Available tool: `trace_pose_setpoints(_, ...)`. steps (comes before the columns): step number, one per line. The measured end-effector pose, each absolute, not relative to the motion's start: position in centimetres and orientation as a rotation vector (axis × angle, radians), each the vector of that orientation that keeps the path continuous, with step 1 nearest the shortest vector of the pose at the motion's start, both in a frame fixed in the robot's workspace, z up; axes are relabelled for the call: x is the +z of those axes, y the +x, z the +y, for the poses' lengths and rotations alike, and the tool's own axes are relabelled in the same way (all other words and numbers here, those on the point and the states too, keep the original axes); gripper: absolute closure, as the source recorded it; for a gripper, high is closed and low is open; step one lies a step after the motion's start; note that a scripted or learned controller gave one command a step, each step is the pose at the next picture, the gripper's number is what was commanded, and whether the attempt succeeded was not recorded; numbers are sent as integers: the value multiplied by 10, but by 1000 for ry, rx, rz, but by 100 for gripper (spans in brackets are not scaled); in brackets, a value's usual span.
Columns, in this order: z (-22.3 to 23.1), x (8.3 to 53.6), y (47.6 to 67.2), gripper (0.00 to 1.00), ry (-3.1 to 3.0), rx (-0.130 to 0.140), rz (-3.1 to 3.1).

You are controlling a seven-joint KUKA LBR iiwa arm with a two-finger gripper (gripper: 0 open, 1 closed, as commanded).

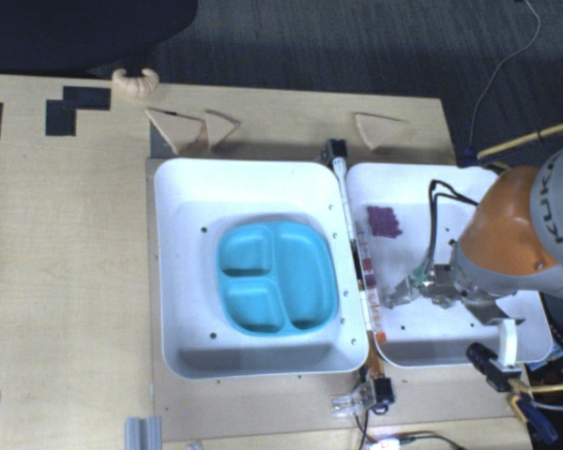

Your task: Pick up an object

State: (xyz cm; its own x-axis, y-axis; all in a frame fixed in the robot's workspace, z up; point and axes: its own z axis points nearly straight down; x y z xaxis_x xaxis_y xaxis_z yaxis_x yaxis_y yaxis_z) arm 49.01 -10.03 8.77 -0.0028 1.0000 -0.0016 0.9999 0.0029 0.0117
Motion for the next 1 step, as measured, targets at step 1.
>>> trace_pose_setpoints(1,-101,99,492,100,2208,16,2215)
